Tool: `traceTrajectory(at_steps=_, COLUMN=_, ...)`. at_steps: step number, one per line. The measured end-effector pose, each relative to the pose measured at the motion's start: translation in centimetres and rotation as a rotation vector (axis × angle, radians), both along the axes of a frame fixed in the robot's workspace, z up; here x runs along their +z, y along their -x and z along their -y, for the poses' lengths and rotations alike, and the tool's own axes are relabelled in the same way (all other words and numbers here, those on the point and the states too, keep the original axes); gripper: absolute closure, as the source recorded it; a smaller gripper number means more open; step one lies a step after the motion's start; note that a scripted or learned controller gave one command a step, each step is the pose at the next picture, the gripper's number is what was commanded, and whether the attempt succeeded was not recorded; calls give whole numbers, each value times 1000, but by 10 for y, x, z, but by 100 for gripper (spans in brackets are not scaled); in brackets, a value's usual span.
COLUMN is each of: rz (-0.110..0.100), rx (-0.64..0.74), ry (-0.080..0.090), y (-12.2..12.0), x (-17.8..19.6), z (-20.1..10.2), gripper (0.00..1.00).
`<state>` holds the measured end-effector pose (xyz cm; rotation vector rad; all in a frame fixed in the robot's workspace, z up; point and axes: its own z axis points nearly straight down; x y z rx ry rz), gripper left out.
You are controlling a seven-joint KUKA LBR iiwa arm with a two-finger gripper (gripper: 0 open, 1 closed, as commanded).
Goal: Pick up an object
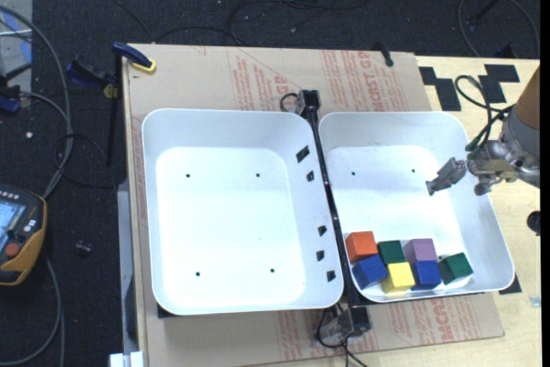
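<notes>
Several small coloured blocks lie bunched in the near corner of the right bin (391, 130): an orange block (362, 244), a dark green block (391, 252), a purple block (420, 250), a blue block (369, 271), a yellow block (400, 276), a second blue block (427, 272) and a green block (455, 267). My gripper (462, 181) hangs over the right side of this bin, above and behind the blocks. It is open, with nothing between its fingers (445, 177).
The left bin (225, 123) stands beside the right one, with a black divider strip (320, 185) between them. Both rest on a cardboard sheet (258, 73). Cables and a yellow-tipped clamp (135, 58) lie around the bench edge.
</notes>
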<state>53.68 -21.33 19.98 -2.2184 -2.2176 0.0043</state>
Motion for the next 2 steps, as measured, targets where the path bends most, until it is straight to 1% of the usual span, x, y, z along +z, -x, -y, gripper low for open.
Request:
traceTrajectory(at_steps=1, rz=2, rx=0, ry=0, y=6, x=-44, z=0, gripper=0)
traceTrajectory(at_steps=2, rz=3, rx=1, ry=1, y=5, x=-86, z=-2, gripper=0)
